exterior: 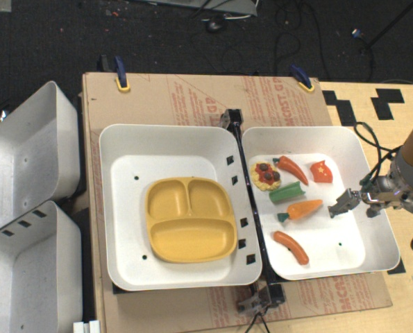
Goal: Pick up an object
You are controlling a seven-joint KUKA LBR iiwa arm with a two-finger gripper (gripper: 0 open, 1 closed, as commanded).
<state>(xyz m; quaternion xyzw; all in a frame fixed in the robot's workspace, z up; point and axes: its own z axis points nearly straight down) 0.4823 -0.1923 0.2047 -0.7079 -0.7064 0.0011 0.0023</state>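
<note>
Camera view: fingers (345, 205) beside carrot (303, 209).

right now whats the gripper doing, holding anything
Gripper: low over the right bin, to the right of the carrot. Nothing visibly held; whether it is open or shut cannot be told.

From my seat the arm (409, 159) runs off the right edge, and the gripper (346, 204) is too dark and small to read its jaws.
</note>
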